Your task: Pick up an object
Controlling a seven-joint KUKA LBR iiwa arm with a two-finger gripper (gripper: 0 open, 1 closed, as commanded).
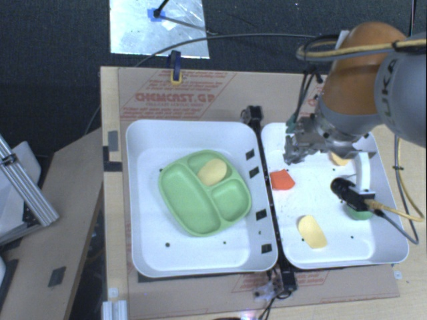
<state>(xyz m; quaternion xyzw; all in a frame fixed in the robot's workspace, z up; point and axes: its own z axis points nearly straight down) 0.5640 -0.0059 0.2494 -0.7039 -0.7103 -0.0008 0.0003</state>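
1. Position: my gripper [293,153] hangs over the rear left part of the right bin [390,249], close to the wall it shares with the left bin [143,179].
2. Gripper state: the camera looks down on the wrist from above. I cannot tell whether the gripper is released or clenched, and I see nothing carried in it.
3. Candidate objects, right bin: an orange piece [281,180] lies on the floor just in front of the gripper, near it but, as far as I can judge, apart. A yellow lump [311,232] lies further forward, well clear of the gripper. A pale yellow item [339,159] is partly hidden beneath my wrist, and I cannot identify it.
4. Left bin: a green divided plate [190,212] holds a yellow piece [213,172] in its rear compartment. Both are well away from the gripper.
5. Progress: in my judgement no pick is complete. Every object I can see rests on a bin floor or on the plate.
6. Outstanding: closing on an object, most plausibly the orange piece, securing it and lifting it clear of the bin.
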